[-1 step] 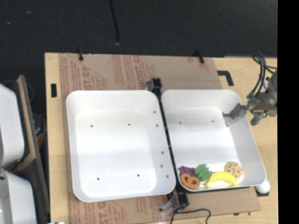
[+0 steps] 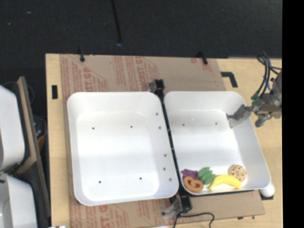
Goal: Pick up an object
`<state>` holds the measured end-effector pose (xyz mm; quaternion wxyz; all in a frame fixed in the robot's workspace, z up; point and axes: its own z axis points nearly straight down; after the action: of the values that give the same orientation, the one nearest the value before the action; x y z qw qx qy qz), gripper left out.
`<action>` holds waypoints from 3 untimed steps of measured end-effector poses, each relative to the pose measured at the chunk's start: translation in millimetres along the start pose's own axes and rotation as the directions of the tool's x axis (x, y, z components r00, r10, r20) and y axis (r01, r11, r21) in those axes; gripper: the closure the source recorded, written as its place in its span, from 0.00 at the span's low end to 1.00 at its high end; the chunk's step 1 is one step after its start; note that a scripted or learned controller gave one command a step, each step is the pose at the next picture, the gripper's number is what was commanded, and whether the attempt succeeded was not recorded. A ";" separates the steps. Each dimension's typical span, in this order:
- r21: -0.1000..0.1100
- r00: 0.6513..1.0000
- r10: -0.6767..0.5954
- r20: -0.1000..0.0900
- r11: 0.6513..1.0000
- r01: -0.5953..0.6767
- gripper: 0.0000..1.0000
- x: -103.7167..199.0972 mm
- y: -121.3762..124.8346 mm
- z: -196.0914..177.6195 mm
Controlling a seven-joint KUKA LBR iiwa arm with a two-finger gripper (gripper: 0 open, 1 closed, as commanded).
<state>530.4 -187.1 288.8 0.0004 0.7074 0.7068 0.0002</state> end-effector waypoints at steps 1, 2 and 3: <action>0.004 1.000 0.000 -0.001 1.000 0.000 0.00 4.8 -9.0 50.2; 0.004 1.000 0.000 -0.001 1.000 0.000 0.00 5.5 -12.4 92.5; 0.004 1.000 0.000 -0.001 1.000 0.000 0.00 -1.2 -12.8 136.7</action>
<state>517.8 -188.3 152.1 -0.0013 0.7075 0.7067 -0.0009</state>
